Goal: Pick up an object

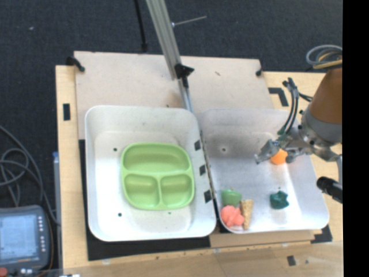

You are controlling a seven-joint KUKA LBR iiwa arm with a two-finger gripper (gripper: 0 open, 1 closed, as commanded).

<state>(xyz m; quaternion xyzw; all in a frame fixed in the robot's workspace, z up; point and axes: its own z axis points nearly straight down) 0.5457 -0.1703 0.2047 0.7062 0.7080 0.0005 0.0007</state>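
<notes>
Two shallow white bins sit side by side on the bench, seen from above at a slant. The left bin point(98, 154) holds a green divided tray point(157, 175) with three compartments, lying flat near the bin's middle, its long compartment toward the far side.

The right bin point(230, 131) holds the loose items. A small orange object point(279, 158) sits in the bin's right half, toward the far side; it looks roundish, so no long axis or heading can be read from it. The gripper point(275, 153) reaches in from the right, its metal parts close around the orange object. Whether the pincer is released or clenched cannot be told here, nor whether the object sits between its fingers or merely beside them.

Other items lie apart, along the near side of the bin. A dark green object point(279, 199) rests alone near the right. At the near left corner a cluster gathers: a green block point(231, 197), a pink object point(232, 216) just in front of it, and a tan cone-shaped piece point(247, 212) lying with its long axis running near to far, touching the pink one. Bare bin floor separates the orange object from all of these.
</notes>
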